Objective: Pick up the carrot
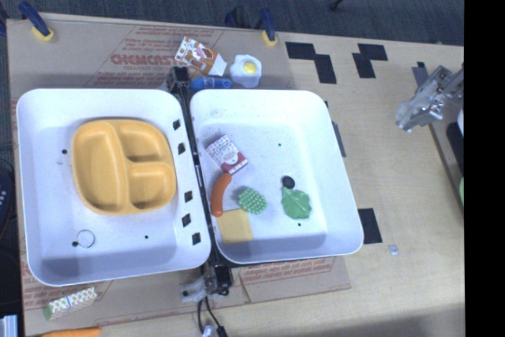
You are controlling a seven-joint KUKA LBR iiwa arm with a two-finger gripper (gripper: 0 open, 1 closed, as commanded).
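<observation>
The carrot is a slim orange piece lying almost upright along the left wall of the right bin. It rests between a red and white carton and a yellow cheese slice. My gripper is a grey metal shape well off to the right of that bin, over the bare bench and far from the carrot. Nothing is near its tip.
A green bumpy piece, a green leaf and a small dark item share the right bin. The left bin holds a yellow divided plate. A snack packet, an egg and a blue item lie behind the bins.
</observation>
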